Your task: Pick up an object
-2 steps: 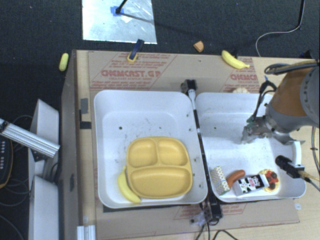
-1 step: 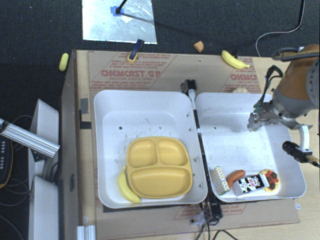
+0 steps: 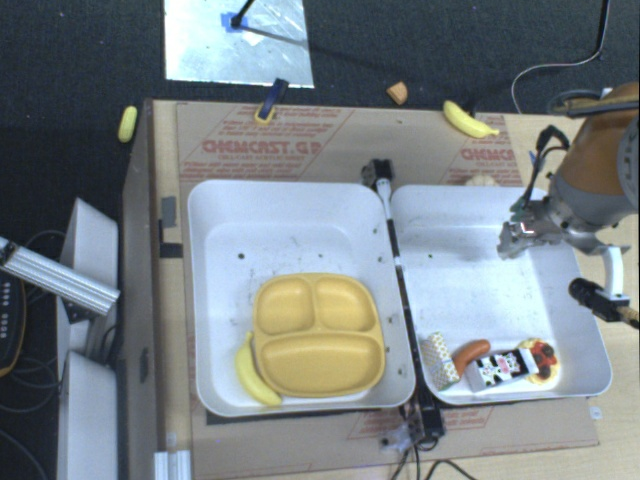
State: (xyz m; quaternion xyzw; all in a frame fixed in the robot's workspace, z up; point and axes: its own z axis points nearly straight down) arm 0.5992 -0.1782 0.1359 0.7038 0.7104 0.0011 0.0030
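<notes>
1. The arm (image 3: pixel 600 158) reaches in from the right, over the right bin (image 3: pixel 470 268).
2. Its pincer (image 3: pixel 516 233) hangs above the upper right part of that bin, near the far wall; I cannot tell how the pincer stands, and nothing shows in its grip.
3. The things to pick lie in a row along the near edge of the right bin, well apart from the pincer.
4. At the near left corner of that bin lies a small checked block (image 3: pixel 438 356).
5. Just right of it lies a sausage (image 3: pixel 471 351), tilted.
6. Next comes a black and white box (image 3: pixel 498 368), touching or nearly touching the sausage.
7. At the right end of the row sits a small pizza toy (image 3: pixel 541 358), against the box.
8. The left bin (image 3: pixel 290 218) holds a yellow tray (image 3: pixel 318 333) with 3 compartments, in its near half.
9. A banana (image 3: pixel 253 373) lies along the tray's left near side, touching it, in the near left corner of the bin.
10. On the table (image 3: pixel 260 143) behind the bins, a second banana (image 3: pixel 467 119) lies at the far edge, right of centre.
11. A small orange piece (image 3: pixel 398 93) sits on the floor just beyond that edge.
12. A yellow item (image 3: pixel 127 123) lies off the table's far left corner.
</notes>
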